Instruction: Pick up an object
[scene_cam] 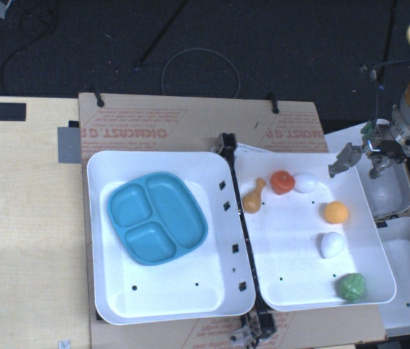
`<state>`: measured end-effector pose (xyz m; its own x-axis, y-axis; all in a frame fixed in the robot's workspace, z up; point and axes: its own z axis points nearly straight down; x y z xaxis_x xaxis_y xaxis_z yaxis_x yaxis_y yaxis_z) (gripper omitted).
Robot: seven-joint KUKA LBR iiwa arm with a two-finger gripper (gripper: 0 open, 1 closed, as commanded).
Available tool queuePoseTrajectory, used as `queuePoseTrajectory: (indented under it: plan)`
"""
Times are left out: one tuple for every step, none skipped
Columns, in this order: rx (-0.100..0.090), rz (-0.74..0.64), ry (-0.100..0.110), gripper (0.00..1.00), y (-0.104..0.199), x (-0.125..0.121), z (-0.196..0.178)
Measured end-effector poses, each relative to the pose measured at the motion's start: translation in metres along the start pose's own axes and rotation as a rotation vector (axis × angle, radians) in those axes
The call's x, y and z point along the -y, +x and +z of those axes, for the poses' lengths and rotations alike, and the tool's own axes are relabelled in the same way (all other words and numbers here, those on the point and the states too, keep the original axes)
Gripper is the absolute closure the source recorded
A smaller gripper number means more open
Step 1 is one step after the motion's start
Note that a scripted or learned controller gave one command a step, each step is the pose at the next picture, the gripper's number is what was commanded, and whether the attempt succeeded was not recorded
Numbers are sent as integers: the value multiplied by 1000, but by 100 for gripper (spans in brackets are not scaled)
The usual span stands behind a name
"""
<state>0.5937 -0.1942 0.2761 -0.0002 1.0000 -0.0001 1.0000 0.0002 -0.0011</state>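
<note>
The right bin [299,275] holds several small items. A tan drumstick-shaped toy [254,196] lies at its far left, with a red tomato-like piece [282,182] and a small white piece [305,184] beside it. Along the right side lie an orange ball [336,212], a white egg shape [331,244] and a green leafy piece [351,286]. My gripper [356,167] hangs over the bin's far right corner, above and to the right of the white piece. It is open, with nothing between its fingers.
The left bin [118,297] holds a blue divided plate [158,217]. A black hinge strip [238,224] runs between the two bins. Both sit on a cardboard sheet [190,122]. A clear container [390,191] stands just right of the right bin.
</note>
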Motion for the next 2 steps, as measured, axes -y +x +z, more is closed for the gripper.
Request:
queuePoseTrajectory:
  plan:
    - [-2, -1, 5, 0, 9, 1, 49]
    - [-3, 0, 8, 0, 8, 4, 114]
